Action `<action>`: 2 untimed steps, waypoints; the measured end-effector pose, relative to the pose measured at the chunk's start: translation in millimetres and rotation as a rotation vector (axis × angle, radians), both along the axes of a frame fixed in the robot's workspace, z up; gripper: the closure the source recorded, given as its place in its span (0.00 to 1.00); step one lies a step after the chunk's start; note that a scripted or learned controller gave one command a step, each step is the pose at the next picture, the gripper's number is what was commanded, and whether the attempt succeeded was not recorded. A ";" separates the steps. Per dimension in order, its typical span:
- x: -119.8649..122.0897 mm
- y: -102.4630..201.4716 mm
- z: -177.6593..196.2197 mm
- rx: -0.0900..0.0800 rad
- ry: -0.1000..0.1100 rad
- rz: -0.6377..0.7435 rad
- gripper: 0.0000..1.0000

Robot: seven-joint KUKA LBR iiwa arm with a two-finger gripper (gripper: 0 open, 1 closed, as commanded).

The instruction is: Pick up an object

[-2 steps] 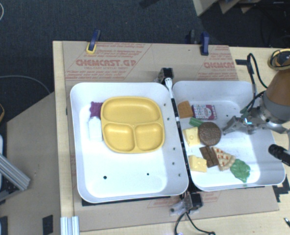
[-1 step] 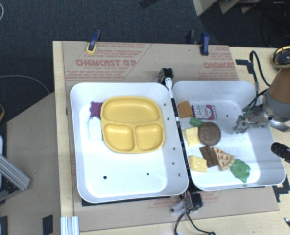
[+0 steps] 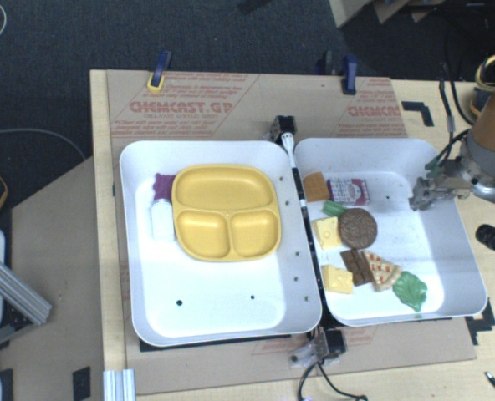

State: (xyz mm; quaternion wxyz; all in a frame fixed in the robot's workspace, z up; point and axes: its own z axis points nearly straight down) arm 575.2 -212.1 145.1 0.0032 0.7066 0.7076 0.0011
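The tool hangs over the right bin; I cannot tell its state. The toy foods lie close together, so it may grab two or slip.

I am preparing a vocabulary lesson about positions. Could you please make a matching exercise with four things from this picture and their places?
Things:
1. yellow tray
2. brown round cookie
3. green leaf
4. claw

Places:
A. near corner of right bin
B. left bin
C. above right bin's right side
D. middle of right bin's food pile

Pairs: 1-B, 2-D, 3-A, 4-C
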 end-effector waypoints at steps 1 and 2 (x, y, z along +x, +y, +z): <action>4.9 -2.5 64.4 -0.001 -0.003 0.000 1.00; 5.9 -2.8 81.3 0.000 0.001 -0.001 1.00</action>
